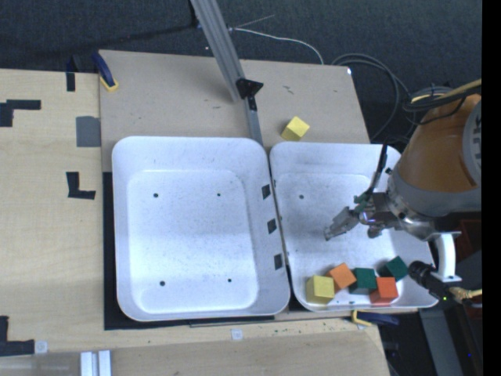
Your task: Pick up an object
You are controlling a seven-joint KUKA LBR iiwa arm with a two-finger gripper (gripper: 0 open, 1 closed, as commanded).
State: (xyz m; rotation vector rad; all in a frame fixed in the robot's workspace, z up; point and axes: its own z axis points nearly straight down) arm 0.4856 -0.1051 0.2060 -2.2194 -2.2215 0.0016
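No legible text, label, brand, number or sign appears on any surface in the camera view

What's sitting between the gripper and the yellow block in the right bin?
Nothing: in the camera view, only bare white bin floor separates the gripper from the yellow block at the bin's near edge. The orange block lies just right of that line.
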